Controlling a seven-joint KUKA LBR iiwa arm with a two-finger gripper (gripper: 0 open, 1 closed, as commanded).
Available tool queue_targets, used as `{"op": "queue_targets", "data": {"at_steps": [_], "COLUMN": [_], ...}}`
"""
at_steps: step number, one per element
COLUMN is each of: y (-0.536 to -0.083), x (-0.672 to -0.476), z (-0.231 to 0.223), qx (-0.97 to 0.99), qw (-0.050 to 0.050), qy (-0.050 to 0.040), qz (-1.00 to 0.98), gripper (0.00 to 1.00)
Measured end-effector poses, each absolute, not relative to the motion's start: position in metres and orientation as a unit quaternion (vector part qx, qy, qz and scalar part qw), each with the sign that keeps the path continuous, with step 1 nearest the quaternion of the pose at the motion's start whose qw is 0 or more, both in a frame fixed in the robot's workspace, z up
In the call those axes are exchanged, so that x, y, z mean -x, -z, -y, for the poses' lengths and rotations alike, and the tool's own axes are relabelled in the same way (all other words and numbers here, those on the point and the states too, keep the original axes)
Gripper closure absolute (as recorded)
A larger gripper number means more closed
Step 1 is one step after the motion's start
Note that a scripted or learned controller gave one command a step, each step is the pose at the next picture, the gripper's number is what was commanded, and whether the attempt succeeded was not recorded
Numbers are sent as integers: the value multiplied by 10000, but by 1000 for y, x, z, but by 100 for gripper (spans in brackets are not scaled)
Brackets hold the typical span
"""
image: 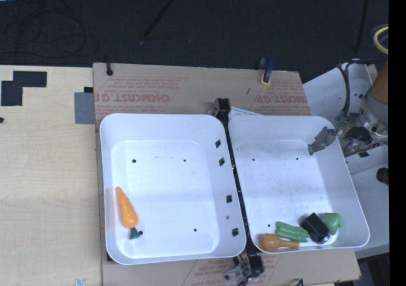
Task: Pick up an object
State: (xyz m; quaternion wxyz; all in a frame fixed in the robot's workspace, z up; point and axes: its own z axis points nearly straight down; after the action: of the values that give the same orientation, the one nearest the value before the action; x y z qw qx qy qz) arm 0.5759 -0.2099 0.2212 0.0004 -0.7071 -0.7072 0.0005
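Note:
An orange toy carrot (125,208) with a green top lies at the front left of the left bin (158,132). In the front right corner of the right bin (285,132) lie a green pod-shaped toy (292,231), a black block (315,227), a round green piece (331,220) and a yellow-orange pear-shaped toy (276,242), close together. My gripper (336,139) hangs over the right bin's far right rim, well behind that cluster. Nothing shows in its grasp.
A black divider rail (231,177) runs between the two bins. Both bins rest on a cardboard sheet (190,91). A blue and yellow clamp (266,71) stands at the cardboard's back edge. Cables and the arm's wrist (375,97) crowd the right side.

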Motion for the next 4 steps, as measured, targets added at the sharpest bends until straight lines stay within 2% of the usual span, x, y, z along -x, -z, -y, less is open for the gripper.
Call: {"op": "queue_targets", "data": {"at_steps": [1, 2, 3, 4], "y": [-319, -322, -200, -276], "x": [-601, -599, -639, -645], "z": [215, 214, 211, 214], "qx": [7065, 7054, 7056, 7064], "qw": [-50, 1, 55, -25], "qy": [21, -11, -28, 11], "qz": [7077, 7088, 7086, 7078], "gripper": [0, 100, 100, 100]}}
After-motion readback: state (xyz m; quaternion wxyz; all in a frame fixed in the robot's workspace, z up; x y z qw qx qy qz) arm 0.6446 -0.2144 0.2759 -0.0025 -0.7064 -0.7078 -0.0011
